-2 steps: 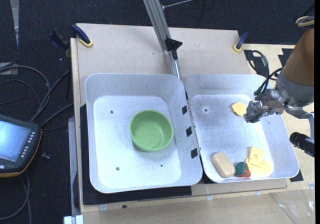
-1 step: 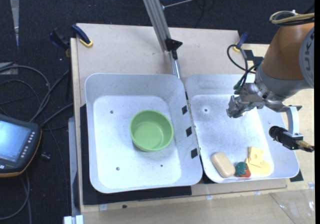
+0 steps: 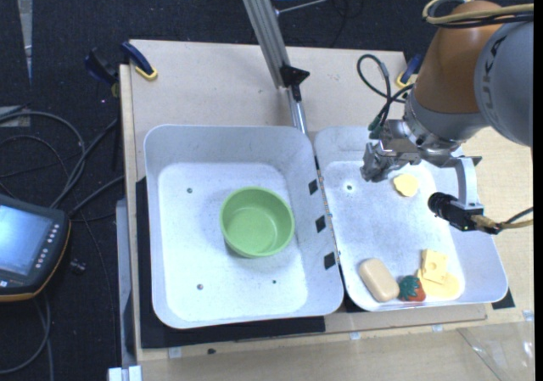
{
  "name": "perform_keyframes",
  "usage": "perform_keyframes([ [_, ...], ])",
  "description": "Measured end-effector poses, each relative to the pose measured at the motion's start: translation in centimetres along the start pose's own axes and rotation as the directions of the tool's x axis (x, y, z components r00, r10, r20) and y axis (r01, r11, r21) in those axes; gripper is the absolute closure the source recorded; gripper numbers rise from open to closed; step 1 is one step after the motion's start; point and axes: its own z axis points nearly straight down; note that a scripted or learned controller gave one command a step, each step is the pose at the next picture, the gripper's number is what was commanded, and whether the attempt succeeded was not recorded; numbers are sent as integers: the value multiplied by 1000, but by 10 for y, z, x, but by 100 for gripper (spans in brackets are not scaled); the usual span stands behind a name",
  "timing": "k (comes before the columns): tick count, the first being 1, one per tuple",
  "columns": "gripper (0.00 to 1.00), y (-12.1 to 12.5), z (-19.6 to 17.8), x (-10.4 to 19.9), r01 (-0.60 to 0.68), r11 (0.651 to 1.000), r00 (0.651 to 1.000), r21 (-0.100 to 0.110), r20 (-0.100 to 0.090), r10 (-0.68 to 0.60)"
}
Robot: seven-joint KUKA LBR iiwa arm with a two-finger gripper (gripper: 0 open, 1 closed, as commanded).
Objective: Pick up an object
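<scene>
The right bin [image 3: 356, 201] holds a small pale yellow piece [image 3: 406, 186] near its far side. Along its near edge lie a tan oval lump [image 3: 378, 278], a red and green strawberry-like toy [image 3: 411, 288] and a yellow cheese-like wedge [image 3: 439, 273]. A green bowl [image 3: 257, 221] sits in the middle of the left bin [image 3: 178, 201]. My gripper [image 3: 379, 169] hangs low over the far part of the right bin, just left of the pale yellow piece. Whether it touches that piece I cannot tell.
A slanted metal pole [image 3: 267, 27] rises from the bench behind the two bins. Cables loop off the wrist, and a black fitting [image 3: 450, 210] juts out over the right bin. Blue and yellow clamps [image 3: 136, 61] sit at the bench's far left corner.
</scene>
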Motion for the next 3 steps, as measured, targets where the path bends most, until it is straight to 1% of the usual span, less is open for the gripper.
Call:
perform_keyframes([
  [1,100,20,4,39,-1,1000,1000,1,0,1],
  [2,100,38,-5,78,0,1000,1000,0,0,0],
  [3,100,54,0,130,0,1000,1000,1,0,0],
])
